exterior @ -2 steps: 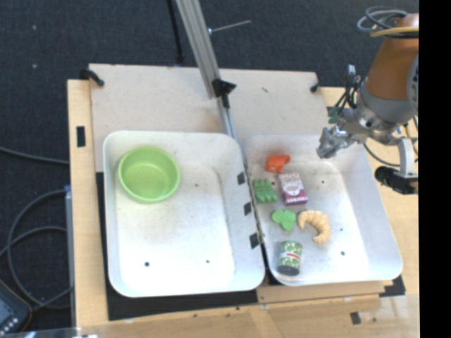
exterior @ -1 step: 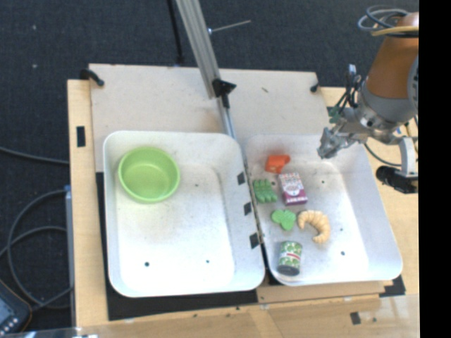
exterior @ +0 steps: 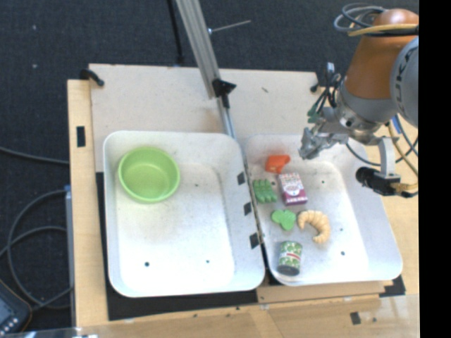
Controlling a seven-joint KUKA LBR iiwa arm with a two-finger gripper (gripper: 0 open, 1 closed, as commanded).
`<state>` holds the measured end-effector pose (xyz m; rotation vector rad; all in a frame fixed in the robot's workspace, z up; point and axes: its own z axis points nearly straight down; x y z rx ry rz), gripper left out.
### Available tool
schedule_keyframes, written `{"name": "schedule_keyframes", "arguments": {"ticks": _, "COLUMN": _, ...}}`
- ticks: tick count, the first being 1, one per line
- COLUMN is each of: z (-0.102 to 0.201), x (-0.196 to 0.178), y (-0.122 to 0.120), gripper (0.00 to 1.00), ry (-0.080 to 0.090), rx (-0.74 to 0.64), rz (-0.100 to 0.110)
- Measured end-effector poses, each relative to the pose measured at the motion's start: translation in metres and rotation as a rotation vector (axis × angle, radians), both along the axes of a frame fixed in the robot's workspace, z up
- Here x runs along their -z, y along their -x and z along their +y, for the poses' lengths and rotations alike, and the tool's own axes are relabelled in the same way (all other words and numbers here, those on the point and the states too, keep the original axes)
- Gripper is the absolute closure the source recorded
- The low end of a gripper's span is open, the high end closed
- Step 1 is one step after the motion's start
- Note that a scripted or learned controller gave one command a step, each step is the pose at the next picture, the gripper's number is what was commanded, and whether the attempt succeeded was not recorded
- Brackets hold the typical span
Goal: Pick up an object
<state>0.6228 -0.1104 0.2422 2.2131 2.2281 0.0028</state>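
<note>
Gripper (exterior: 311, 148) above right bin (exterior: 366, 217), near orange object (exterior: 277, 163); green bowl (exterior: 148, 174) left bin (exterior: 176, 259).

A: Can you read any words here?

B: No. The little pink box (exterior: 292, 189) has a picture on its front, but it is too small and blurry to read.

A: What about the can (exterior: 289, 257), a bit below the pink box?

B: It has a green and dark label. I can't make out any letters on it either.

A: Any numbers or signs?

B: None that I can read.
</note>
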Motion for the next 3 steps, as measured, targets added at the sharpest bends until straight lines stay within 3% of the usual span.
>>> {"name": "schedule_keyframes", "arguments": {"ticks": 3, "z": 0.149, "x": -0.006, "y": 0.048, "gripper": 1.00, "ry": -0.001, "rx": 0.002, "rz": 0.001}}
